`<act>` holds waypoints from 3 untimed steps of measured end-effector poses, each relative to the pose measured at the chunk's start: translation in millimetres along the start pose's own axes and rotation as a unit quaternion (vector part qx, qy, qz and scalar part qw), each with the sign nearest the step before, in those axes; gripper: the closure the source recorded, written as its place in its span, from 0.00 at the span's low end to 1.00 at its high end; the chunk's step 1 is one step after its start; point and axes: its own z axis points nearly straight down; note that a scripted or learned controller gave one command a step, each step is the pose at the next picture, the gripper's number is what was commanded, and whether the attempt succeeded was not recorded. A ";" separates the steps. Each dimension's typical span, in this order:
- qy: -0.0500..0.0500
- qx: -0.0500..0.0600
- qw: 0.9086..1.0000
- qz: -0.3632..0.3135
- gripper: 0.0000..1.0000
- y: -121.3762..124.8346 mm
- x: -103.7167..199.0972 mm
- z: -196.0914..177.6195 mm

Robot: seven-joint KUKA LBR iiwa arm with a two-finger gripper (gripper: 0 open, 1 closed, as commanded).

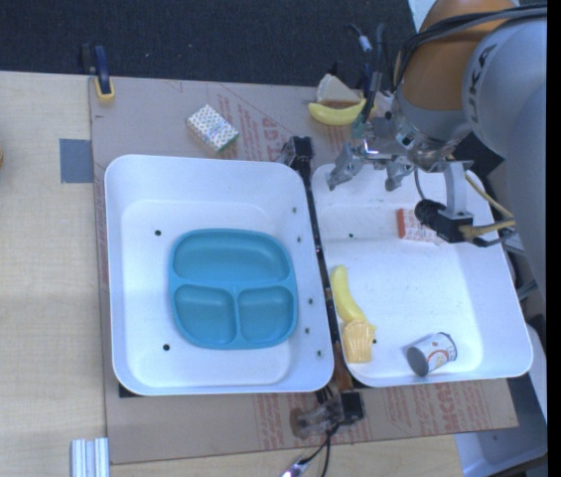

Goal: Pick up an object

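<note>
My gripper [368, 173] hangs over the far left corner of the right bin [479, 296], below the grey arm and its orange band. Its two fingers [341, 172] stand apart, open, with nothing between them. Inside that bin a red and white packet [414, 226] lies just right of the gripper. A yellow banana-shaped piece [345, 295] and a yellow corn cob [358, 342] rest along the bin's left wall. Near the front edge a small grey can [431, 353] lies on its side.
The left bin [131, 266] holds a blue divided plate [231, 287]. Behind the bins, on the cardboard, lie a yellow banana [337, 111] and a small patterned block [211, 127]. A black clip [300, 151] sits where the bins meet.
</note>
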 end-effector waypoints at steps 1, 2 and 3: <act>0.000 0.002 1.000 -0.001 1.00 -0.2 -0.9 -9.9; 0.000 0.002 1.000 -0.002 0.00 -0.3 -0.9 -9.7; 0.000 0.002 1.000 -0.003 1.00 0.0 -1.1 -20.3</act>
